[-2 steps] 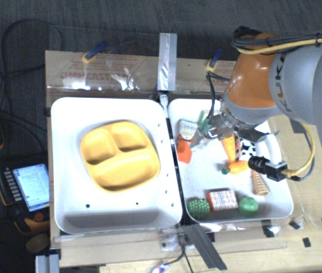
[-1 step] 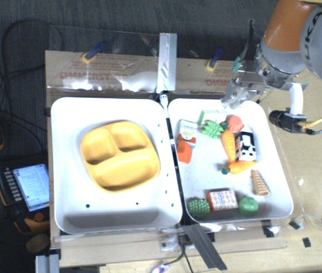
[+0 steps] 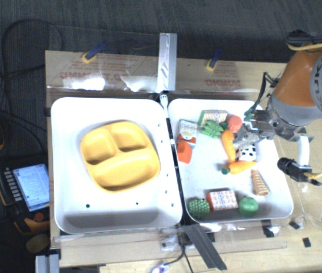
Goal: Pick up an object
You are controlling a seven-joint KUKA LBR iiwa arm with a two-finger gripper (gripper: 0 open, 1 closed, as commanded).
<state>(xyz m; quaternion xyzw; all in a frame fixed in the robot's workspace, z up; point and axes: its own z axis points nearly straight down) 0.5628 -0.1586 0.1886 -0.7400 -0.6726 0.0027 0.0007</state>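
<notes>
The right bin [image 3: 285, 206] holds a loose crowd of toy food, and the gripper [image 3: 250, 131] hangs low over its upper right part. A carrot [image 3: 228, 143] lies just left of it, long axis running up-down, a die [image 3: 247, 151] just below. Whether the gripper is wide or narrow I cannot tell; room is tight.

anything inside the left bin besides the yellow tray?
The left bin holds just the yellow tray, a three-compartment plate with nothing in its wells. A few dark specks dot the bin floor near it. Whatever lies under the tray is covered.
</notes>
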